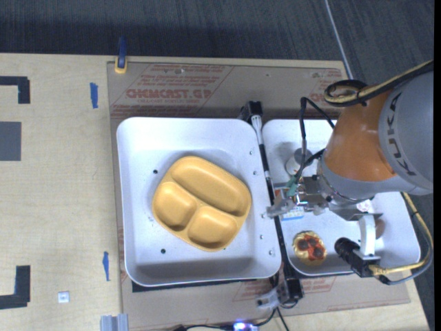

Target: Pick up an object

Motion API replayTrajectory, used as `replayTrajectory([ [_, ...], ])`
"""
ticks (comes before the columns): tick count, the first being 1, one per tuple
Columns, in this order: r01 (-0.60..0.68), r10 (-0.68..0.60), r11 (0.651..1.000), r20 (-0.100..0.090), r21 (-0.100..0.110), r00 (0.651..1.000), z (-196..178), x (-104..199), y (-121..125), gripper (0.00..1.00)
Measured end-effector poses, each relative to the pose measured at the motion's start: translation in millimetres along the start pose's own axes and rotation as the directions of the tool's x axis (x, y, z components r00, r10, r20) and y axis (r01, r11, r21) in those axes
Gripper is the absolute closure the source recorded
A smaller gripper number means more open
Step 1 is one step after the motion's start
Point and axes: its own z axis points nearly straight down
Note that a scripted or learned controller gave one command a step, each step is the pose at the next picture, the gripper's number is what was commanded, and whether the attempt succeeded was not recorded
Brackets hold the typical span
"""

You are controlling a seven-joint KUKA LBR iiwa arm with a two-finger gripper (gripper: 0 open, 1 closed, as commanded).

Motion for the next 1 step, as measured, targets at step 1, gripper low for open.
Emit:
replayTrajectory([
  [1, 0.0, 0.0, 1.0, 0.0, 0.0, 1.0, 0.0, 0.0, 0.0, 0.0],
])
